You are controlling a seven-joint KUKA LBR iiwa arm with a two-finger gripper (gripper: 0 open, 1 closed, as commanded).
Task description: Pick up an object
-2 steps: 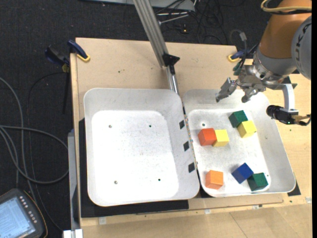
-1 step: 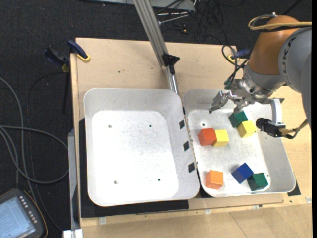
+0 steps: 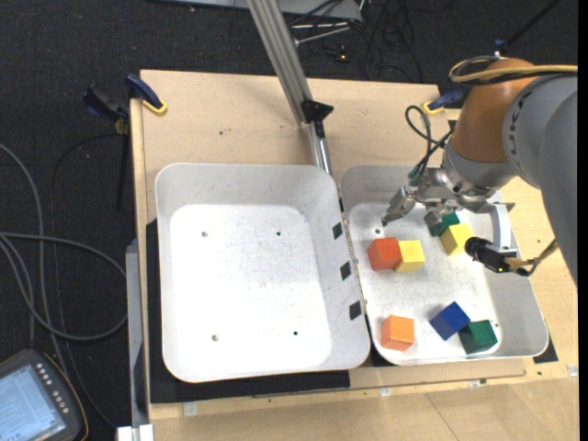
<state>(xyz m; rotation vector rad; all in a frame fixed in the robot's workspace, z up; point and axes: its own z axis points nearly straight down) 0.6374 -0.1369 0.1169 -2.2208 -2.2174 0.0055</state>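
Gripper [image 3: 415,208] hangs over right bin [image 3: 524,338], fingers spread open, holding nothing. Just beside it: yellow block [image 3: 454,237] touching a green block [image 3: 447,220]. Nearer the middle, red-orange block [image 3: 385,253] against another yellow block [image 3: 411,254]. Near front rim: orange block [image 3: 397,332], blue block [image 3: 449,320], dark green block [image 3: 478,336].

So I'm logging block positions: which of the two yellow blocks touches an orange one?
The yellow cube mid-bin, pressed against the orange-red cube. The other yellow block sits apart, near the gripper.

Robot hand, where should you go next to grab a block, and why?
Probably a short drop toward the red-orange block. The gripper hangs just above it in the right bin, holding nothing visible, and that block with its yellow neighbour lies nearest.
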